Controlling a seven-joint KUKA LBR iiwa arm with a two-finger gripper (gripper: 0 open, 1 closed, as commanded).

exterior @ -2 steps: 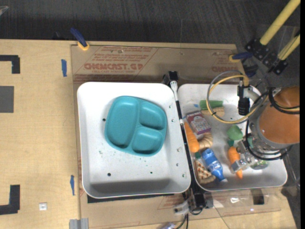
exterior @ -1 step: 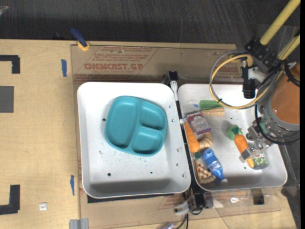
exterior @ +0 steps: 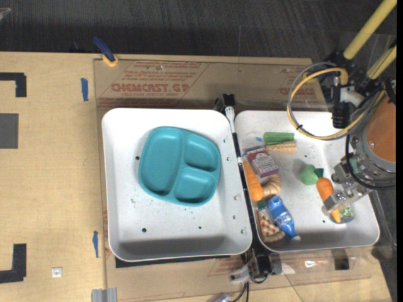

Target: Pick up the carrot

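Carrot (exterior: pixel 327 197) lies in the right bin (exterior: pixel 365 234), near its right side, beside the gripper (exterior: pixel 343 200), whose state I cannot tell, so it should come down straight and centred over the carrot before closing.

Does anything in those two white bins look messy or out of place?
Mildly. In the right bin the toy food lies in a jumble, several pieces heaped against its left wall. The teal divided plate in the left bin sits turned askew to the bin's edges.
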